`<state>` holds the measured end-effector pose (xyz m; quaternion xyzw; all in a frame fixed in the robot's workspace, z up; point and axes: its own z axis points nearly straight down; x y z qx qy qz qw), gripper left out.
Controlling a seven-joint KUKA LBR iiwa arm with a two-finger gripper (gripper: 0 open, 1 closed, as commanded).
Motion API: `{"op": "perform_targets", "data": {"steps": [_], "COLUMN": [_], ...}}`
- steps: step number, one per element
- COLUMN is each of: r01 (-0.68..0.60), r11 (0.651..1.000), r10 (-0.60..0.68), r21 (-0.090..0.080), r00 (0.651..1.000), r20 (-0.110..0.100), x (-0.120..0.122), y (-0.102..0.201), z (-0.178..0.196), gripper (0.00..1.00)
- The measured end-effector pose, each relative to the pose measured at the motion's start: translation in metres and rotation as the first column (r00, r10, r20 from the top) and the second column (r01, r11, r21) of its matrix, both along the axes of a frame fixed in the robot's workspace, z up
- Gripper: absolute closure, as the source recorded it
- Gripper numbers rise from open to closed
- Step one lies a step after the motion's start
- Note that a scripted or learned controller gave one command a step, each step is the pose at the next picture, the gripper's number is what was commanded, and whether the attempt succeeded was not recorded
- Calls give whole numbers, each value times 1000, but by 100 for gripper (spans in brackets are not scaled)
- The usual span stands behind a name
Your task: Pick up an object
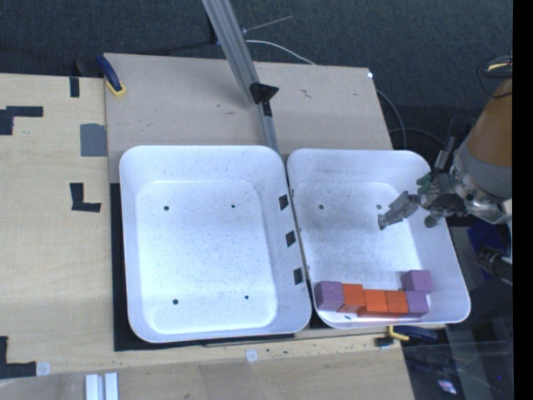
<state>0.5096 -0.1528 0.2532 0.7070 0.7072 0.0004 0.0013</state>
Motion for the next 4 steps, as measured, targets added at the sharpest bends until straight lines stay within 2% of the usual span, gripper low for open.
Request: {"op": "perform_targets", "data": {"steps": [1, 2, 4], "r01": [0, -1, -1], "r11": [1000, 1000, 1000], "r10": [0, 1, 1], "r21": [0, 1, -1], "r00": [1000, 1000, 1000], "r20": [0, -2, -3], "x": [35, 41, 36], "y": [-38, -57, -57], "z": [10, 20, 26], "gripper": [0, 0, 0]}}
